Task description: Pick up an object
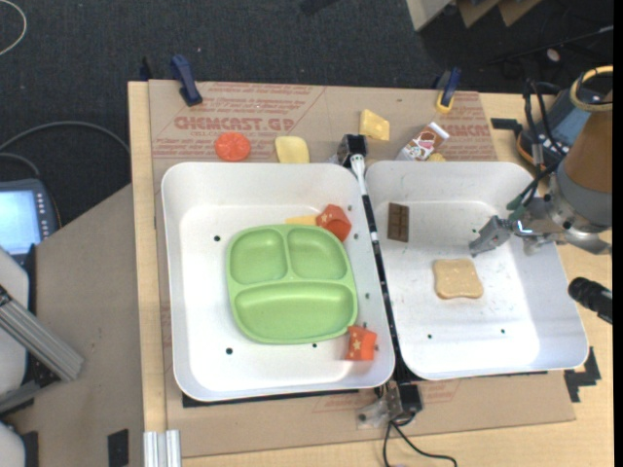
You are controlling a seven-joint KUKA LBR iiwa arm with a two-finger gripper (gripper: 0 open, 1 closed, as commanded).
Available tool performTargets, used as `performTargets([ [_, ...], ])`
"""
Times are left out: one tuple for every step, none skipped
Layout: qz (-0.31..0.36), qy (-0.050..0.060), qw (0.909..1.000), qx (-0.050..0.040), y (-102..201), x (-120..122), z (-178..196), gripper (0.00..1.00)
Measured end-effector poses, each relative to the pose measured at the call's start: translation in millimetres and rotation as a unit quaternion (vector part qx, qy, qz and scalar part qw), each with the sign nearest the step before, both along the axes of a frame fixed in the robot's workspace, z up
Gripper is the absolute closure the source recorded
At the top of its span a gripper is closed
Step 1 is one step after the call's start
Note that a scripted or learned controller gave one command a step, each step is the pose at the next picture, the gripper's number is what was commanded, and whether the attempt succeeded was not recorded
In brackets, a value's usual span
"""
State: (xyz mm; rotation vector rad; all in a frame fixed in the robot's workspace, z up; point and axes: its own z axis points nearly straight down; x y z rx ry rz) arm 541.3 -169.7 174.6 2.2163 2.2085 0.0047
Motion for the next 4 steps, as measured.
performTargets([
  [0.004, 0.004, 1.0000, 0.0017, 57, 1, -92, 0.00],
  [0.001, -0.001, 1.0000, 0.0000, 53, 3, -75, 1.00],
  [0.001, -0.001, 1.0000, 0.0004, 53, 3, -76, 0.00],
  [-0.002, 0.009, 1.0000, 0.0039, -4, -55, -78, 0.00],
])
